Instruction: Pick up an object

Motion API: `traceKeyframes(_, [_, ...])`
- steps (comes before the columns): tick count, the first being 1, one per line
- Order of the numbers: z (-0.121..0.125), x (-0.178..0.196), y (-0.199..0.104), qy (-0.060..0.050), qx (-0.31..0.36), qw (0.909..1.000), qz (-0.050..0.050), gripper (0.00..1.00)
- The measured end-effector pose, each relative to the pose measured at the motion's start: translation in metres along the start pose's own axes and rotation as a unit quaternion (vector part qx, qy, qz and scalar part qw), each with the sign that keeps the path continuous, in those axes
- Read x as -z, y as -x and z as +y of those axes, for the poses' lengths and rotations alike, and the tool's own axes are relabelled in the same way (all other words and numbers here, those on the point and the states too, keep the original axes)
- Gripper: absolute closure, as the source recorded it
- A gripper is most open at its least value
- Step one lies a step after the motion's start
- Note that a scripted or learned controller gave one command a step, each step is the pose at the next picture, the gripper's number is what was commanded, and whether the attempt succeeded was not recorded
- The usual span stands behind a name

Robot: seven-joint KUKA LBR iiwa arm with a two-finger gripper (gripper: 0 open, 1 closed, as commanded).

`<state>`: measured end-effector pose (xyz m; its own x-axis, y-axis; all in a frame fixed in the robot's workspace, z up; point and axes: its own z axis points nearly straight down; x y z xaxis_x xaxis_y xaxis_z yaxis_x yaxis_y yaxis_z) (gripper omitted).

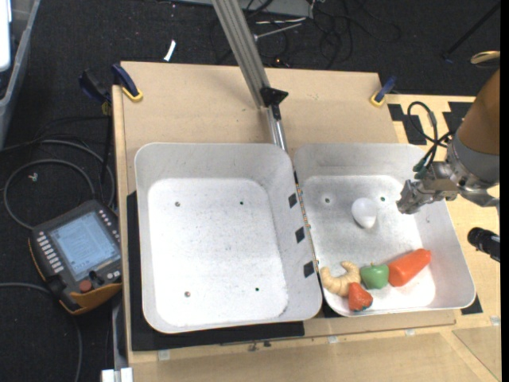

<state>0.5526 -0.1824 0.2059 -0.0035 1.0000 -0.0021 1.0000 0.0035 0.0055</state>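
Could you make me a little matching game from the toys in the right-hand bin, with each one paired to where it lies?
Things:
1. white ball
2. orange carrot
3. green pepper
4. tan ginger root

Places:
A. nearest the wall shared with the left bin, at the left end of the row of toys
B. alone near the middle of the right bin, just left of the tool
C. at the right end of the row, tilted
D. between the ginger root and the carrot

Pairs: 1-B, 2-C, 3-D, 4-A
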Motion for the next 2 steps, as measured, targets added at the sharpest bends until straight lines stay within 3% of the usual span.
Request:
traceKeyframes(1, [0.008, 0.045, 0.002, 0.001, 0.000, 1.0000, 0.000, 1.00])
traceKeyframes(2, [0.020, 0.051, -0.044, -0.002, 0.002, 1.0000, 0.001, 1.00])
